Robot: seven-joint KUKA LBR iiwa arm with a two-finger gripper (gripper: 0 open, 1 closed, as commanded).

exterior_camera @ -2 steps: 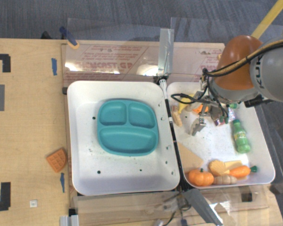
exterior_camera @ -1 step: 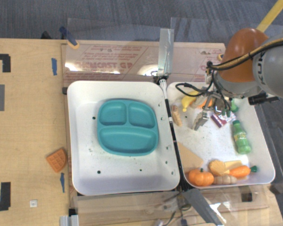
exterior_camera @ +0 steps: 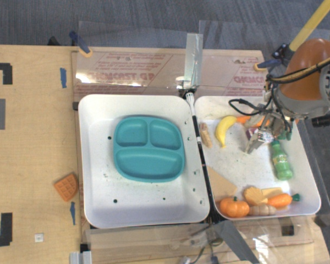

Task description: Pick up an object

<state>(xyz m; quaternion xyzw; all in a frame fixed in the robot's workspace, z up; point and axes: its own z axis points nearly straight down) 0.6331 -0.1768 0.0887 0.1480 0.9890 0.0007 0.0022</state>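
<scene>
My gripper [exterior_camera: 258, 141] hangs low over the upper middle of the right bin [exterior_camera: 311, 199], with the orange-banded wrist behind it at the upper right. A yellow banana [exterior_camera: 225, 130] lies just to its left. A green bottle [exterior_camera: 281, 164] lies just to its right. A small purple and orange item [exterior_camera: 252, 130] sits right at the gripper, partly hidden by it. Cables and the gripper body hide whether anything is held.
A brown bread stick [exterior_camera: 205, 136] lies by the right bin's left wall. An orange pumpkin [exterior_camera: 234, 207], a tan piece [exterior_camera: 257, 194] and a carrot [exterior_camera: 280, 201] crowd its front edge. The left bin [exterior_camera: 93, 114] holds a teal divided plate [exterior_camera: 149, 148]. A waffle [exterior_camera: 66, 187] lies on the bench.
</scene>
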